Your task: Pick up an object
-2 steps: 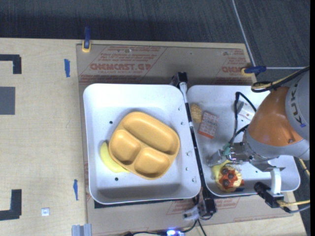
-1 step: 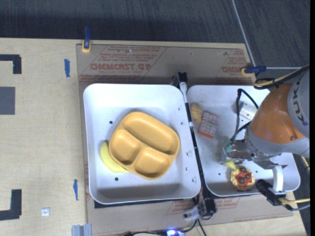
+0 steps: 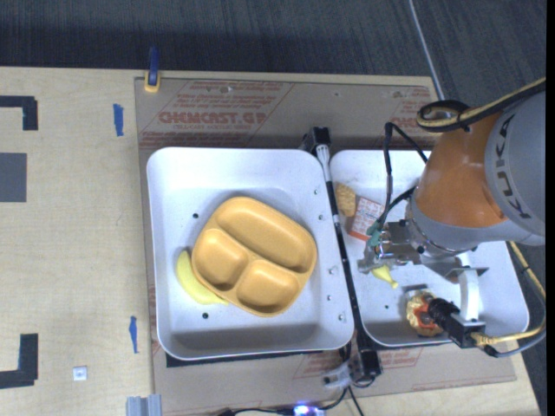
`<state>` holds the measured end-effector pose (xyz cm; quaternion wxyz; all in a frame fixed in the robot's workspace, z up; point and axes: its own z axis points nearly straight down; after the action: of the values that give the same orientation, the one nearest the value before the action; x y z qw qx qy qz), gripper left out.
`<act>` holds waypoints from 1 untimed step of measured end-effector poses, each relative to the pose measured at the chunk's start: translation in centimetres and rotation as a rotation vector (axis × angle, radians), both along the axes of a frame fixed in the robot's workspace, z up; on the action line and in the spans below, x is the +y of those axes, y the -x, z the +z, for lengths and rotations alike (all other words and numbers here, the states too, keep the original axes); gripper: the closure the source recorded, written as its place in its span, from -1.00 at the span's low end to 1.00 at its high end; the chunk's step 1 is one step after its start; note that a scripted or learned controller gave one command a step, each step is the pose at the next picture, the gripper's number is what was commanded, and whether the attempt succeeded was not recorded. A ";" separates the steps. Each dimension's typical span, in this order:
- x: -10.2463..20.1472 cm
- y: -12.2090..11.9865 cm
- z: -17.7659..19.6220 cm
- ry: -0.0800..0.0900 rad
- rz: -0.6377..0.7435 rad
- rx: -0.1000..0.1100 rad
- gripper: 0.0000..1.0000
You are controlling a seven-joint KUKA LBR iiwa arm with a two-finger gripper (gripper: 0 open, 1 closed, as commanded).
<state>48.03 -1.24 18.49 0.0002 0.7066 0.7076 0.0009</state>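
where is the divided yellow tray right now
The yellow tray lies in the left bin, near its middle, over a pale yellow thing at its lower left.

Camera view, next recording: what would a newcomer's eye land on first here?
First, the big tan three-compartment tray lying in the left bin, over a pale yellow object that peeks out at its lower left. Next, the grey arm with its orange band hanging over the right bin, above a small packet and a red-and-gold wrapped item.
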 end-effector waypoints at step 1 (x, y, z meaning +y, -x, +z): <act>0.0 -0.2 1.0 0.001 0.001 -0.004 1.00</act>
<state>48.20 -1.24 19.51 0.0021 0.7064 0.7078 0.0022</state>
